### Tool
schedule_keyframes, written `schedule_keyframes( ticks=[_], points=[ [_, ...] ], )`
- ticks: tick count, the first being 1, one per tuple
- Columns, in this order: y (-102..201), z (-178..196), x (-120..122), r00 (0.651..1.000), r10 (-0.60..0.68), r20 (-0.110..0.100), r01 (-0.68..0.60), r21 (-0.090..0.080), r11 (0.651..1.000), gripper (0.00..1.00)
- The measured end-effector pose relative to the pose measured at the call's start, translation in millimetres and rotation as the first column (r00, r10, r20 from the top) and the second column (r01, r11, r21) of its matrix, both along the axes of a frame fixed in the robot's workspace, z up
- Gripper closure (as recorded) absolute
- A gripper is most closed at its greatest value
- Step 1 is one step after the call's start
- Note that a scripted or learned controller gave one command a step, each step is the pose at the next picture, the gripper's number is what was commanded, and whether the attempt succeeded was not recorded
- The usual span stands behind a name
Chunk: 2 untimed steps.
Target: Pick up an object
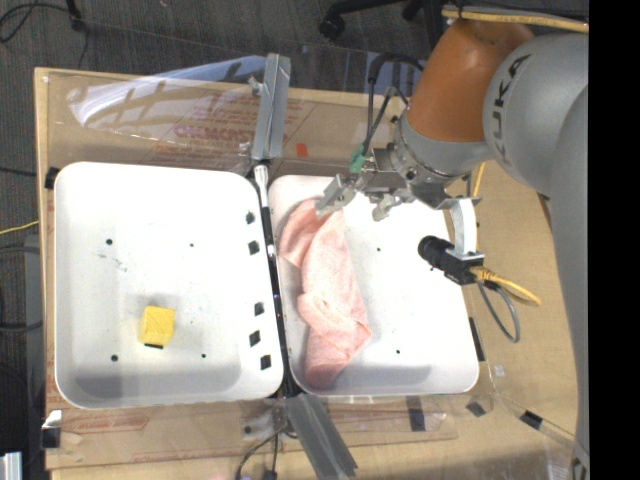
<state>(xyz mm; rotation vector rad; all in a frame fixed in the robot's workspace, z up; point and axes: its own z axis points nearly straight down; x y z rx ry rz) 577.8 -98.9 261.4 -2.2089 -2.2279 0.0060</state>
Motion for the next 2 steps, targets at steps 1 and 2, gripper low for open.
schedule_keyframes(
  ticks=[1,2],
  points=[
    [-15.7,-122.5,-6.1,0.974,0.228,0.001,-0.228,0.001,0.974,0.00],
    [-31.3,-169.2,37.7,0.985,0.175,0.004,-0.175,-0.001,0.985,0.00]
  ],
)
